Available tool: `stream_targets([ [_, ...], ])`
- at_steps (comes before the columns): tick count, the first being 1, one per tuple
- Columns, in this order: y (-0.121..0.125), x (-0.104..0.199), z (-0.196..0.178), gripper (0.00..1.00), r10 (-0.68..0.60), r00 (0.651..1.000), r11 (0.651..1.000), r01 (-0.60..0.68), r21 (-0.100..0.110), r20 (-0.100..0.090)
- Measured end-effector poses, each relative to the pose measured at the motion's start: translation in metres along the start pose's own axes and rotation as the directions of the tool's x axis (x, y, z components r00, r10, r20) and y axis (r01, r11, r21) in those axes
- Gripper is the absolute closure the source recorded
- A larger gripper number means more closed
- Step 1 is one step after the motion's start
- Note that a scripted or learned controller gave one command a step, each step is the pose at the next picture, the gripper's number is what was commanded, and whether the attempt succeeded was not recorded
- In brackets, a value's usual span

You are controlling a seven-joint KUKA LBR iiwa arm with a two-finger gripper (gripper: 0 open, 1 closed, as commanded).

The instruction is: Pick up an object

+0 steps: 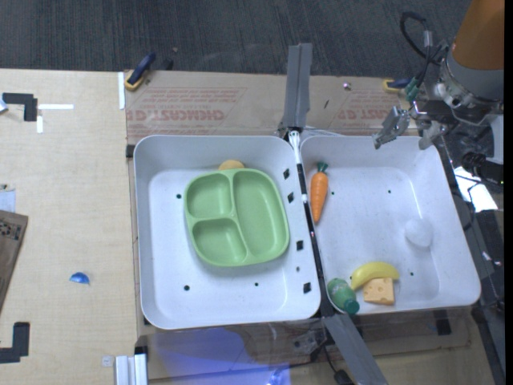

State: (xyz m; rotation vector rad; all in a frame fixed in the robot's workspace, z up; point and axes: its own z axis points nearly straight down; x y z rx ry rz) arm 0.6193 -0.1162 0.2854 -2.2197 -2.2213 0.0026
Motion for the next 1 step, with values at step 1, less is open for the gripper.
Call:
stream_targets([
  [1, -0.0001, 0.0741, 0.0951, 0.00, -0.164, 0.987, 0.987, 0.164, 0.001, 0.001],
])
